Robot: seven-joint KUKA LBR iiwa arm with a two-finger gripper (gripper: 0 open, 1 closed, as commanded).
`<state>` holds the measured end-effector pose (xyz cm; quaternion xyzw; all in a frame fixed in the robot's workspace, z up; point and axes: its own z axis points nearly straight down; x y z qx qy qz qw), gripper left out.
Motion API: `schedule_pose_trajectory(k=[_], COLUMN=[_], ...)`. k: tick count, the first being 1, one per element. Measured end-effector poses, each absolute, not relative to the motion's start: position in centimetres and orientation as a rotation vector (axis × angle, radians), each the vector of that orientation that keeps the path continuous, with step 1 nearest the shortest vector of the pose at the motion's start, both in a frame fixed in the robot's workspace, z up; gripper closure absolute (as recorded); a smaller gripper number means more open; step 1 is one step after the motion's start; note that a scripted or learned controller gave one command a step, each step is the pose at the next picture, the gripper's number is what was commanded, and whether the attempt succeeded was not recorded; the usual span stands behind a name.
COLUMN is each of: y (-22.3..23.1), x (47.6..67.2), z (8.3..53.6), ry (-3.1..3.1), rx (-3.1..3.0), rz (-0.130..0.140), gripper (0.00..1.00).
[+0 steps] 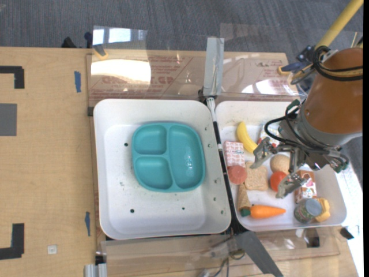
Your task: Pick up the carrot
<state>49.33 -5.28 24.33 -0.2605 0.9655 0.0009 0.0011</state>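
In the right bin (pixel 340 209) we count one carrot (pixel 267 212), one banana (pixel 246 136), one tomato (pixel 278 180) and one slice of bread (pixel 256 179), plus some small packs we cannot name for sure. The left bin (pixel 109 172) has one blue plate (pixel 169 156) with three parts. The pincer (pixel 278 169) hangs over the tomato, its two fingers spread apart with nothing between them. The carrot lies flat just below it, near the bin's front wall, not touching it.

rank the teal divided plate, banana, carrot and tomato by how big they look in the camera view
1. teal divided plate, by far the largest
2. carrot and banana: look about alike, so no ranking between them
3. tomato, smallest, partly hidden by the fingers
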Motion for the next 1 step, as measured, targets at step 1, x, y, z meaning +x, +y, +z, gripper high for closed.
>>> schedule_pose_trajectory(k=[1], y=[-3.08], x=[53.67], z=[18.33], ry=[3.08], rx=[-0.623], rz=[0.005], gripper=[0.0])
